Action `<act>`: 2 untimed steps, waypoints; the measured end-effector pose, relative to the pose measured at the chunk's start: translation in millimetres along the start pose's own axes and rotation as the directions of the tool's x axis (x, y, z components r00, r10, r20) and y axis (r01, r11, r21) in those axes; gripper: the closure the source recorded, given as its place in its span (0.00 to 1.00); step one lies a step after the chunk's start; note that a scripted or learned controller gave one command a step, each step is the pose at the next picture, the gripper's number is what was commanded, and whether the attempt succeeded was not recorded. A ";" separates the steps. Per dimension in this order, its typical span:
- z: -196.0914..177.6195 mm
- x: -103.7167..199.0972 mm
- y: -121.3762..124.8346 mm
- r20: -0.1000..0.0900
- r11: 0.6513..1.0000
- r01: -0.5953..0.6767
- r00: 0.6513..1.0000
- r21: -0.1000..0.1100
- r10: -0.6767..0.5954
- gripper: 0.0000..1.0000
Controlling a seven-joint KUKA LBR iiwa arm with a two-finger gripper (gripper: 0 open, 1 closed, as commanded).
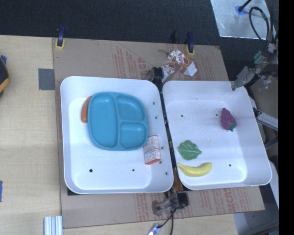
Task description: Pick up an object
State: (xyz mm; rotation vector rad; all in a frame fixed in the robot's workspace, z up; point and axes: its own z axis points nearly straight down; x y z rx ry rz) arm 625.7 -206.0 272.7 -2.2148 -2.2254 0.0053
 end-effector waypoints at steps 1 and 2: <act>158.1 -5.3 -15.3 -0.001 1.000 0.001 1.000 0.002 -0.001 0.00; 40.1 -6.3 -0.6 0.000 1.000 -0.001 1.000 -0.004 0.001 0.00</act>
